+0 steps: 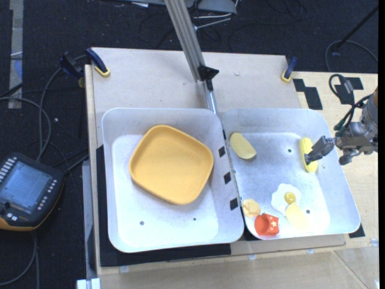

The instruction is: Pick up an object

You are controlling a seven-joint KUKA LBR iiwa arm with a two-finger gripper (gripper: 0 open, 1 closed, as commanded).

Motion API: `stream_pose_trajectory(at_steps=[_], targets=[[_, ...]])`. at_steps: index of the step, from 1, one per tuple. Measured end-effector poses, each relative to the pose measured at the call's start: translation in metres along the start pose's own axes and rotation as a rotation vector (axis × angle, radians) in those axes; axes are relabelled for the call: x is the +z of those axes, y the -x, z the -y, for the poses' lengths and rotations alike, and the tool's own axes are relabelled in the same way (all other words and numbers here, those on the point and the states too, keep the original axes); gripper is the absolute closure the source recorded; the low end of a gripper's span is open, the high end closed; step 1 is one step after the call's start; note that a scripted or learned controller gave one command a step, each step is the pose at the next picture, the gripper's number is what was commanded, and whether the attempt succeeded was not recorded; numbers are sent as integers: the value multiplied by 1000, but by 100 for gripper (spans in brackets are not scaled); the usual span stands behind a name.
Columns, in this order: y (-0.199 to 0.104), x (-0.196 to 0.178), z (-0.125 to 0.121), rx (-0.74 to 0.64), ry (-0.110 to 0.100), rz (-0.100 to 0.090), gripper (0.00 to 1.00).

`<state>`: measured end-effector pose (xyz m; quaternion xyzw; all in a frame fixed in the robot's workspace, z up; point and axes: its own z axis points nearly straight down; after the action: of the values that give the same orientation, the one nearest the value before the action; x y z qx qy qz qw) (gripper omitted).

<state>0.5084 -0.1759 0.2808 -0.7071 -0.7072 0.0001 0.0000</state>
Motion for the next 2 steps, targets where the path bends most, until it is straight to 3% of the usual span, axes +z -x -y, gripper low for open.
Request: stream_pose_trajectory(at_steps=[2], targets=[[-9, 100, 5, 0, -4, -1, 0]])
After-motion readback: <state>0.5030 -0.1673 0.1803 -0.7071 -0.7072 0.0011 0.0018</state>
